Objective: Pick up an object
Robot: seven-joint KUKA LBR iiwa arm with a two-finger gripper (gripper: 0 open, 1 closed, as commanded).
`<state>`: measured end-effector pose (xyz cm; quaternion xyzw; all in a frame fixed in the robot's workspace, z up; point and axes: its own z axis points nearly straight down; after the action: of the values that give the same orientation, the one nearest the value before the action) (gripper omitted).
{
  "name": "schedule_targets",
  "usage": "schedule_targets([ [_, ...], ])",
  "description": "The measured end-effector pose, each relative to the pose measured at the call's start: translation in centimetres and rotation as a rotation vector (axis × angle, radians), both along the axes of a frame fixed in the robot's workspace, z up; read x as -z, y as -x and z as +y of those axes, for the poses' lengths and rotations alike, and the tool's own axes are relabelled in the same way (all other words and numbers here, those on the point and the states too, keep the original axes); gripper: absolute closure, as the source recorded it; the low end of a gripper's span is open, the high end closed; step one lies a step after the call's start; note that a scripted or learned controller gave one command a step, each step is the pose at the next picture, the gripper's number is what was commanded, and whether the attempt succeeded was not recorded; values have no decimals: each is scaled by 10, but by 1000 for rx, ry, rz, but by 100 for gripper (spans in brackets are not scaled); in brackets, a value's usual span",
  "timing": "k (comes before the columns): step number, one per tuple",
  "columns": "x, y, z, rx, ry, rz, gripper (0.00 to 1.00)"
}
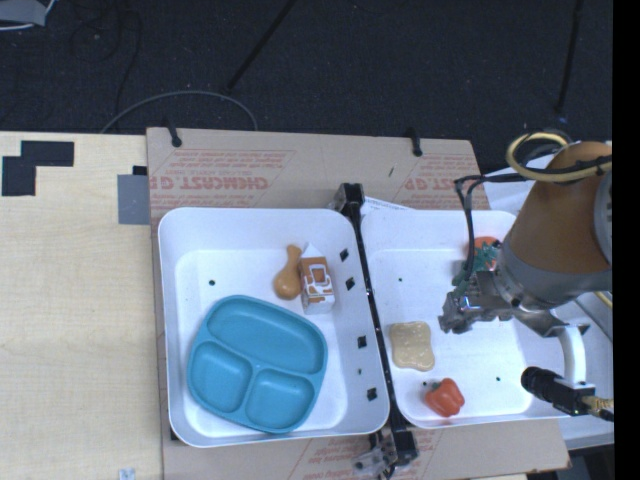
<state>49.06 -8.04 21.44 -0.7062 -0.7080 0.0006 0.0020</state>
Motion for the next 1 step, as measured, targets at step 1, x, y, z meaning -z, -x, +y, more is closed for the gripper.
schedule_targets([
  [1,5,-9,58,1,1,1,100],
])
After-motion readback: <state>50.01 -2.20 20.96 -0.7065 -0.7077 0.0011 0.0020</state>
